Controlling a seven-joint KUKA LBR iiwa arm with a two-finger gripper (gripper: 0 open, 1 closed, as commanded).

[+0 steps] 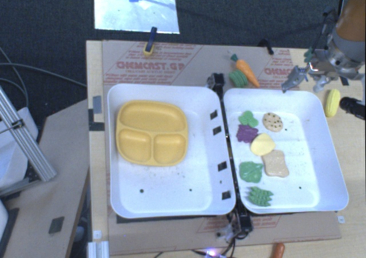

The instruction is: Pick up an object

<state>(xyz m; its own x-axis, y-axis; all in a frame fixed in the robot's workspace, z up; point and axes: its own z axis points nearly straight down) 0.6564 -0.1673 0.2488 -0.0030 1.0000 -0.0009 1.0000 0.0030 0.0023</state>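
Toy food sits clustered in the right bin (329,137), centre-right of the frame: cookie (273,121), purple grapes (246,133), yellow lemon-like piece (262,145), toast (276,164) and green leafy pieces (250,171). The gripper (303,76) hovers at upper right, above the bin's far rim, apparently open and holding nothing, though the view is small. Because the pieces lie touching or just beside each other, a descent could pinch two, or nudge one aside. The left bin (200,194) bears a yellow tray (152,132).
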